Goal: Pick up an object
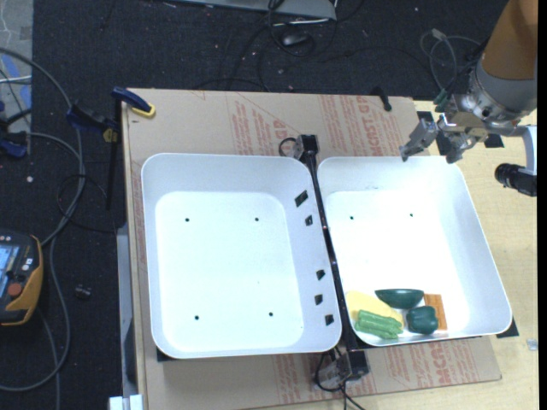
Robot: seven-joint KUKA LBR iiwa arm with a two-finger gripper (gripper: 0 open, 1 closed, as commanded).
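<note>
Claw (434, 142) is held spread and empty above right bin (479, 229) far rim; clustered green objects (397, 313) at its near corner risk a missed grasp.

Cardboard-topped bench (256, 122) — two white bins (226, 178) side by side, apparently touching.

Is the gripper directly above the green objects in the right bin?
No, the gripper is at the far rim, while the green objects lie in the near corner.

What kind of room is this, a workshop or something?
Probably a robotics lab: a robot arm reaches over two white bins on a cardboard-topped bench, small toy-like objects lie in one, and loose cables cross the dark floor.
</note>
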